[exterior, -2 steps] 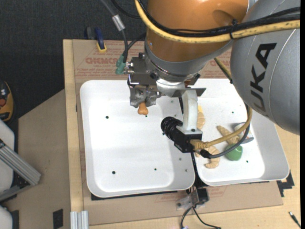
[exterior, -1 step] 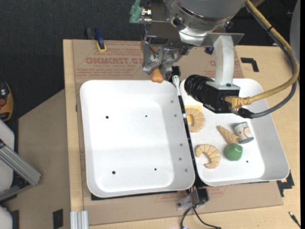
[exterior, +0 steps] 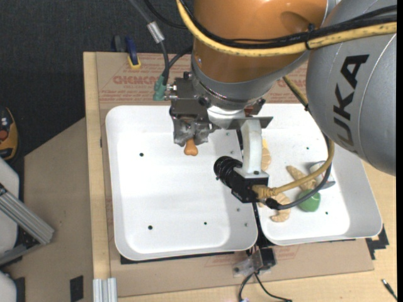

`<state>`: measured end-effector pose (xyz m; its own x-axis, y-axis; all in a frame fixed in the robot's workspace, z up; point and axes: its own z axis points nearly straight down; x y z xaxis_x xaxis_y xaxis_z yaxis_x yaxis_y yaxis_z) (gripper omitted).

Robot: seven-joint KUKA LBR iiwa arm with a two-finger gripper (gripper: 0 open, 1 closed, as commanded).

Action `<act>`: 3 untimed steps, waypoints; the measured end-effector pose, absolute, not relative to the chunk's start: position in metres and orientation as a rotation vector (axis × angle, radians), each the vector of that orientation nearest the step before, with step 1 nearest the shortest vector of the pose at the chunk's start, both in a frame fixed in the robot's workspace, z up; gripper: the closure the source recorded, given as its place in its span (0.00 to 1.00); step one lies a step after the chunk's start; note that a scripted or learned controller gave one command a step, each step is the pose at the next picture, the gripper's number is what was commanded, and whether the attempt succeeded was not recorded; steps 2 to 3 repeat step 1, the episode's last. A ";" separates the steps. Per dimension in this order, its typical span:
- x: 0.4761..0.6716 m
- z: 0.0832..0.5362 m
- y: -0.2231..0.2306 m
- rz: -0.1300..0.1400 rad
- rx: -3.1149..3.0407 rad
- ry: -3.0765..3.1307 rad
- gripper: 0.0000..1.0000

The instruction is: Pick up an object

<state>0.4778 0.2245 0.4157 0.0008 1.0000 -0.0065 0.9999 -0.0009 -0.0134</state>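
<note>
Nearest the camera, a small dark connector [exterior: 259, 258] with trailing wires sits on the table [exterior: 94, 168] just below the seam where the two white bins meet. Moving up — the left bin [exterior: 164, 200] shows broad bare floor with a few dark dots, while the right bin [exterior: 340, 222] carries the clutter: a green round object [exterior: 309, 202] near its front, a tan piece [exterior: 281, 216] beside it, and more tan shapes [exterior: 295, 170] tucked behind the cabling. A black fitting [exterior: 236, 178] and a yellowish hose [exterior: 296, 184] from the arm hang right over the divide, covering part of that pile.

Further back, here's the action: the gripper [exterior: 190, 134] hangs over the rear of the left bin, and a small orange object [exterior: 190, 146] pokes out just under its tip. The fingers look drawn together on that orange piece, which seems pinched at its top end and dangling free — though whether it is lifted off the bin floor or resting on it is hard to call from this slanted angle. If the grip is real, the pick looks largely made, and the likely risk is a small, smooth item slipping from a shallow hold.

Beyond that, the arm's big orange band [exterior: 258, 17] and grey body [exterior: 359, 93] loom over the right side, and at the far edge a blue-and-yellow clip [exterior: 132, 52] sits on the cardboard backing [exterior: 126, 77], seemingly holding it flat.
</note>
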 end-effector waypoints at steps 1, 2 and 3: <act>0.478 0.322 0.224 0.018 -2.220 -2.217 1.00; 0.478 0.322 0.224 0.018 -2.220 -2.217 1.00; 0.478 0.322 0.224 0.018 -2.220 -2.217 1.00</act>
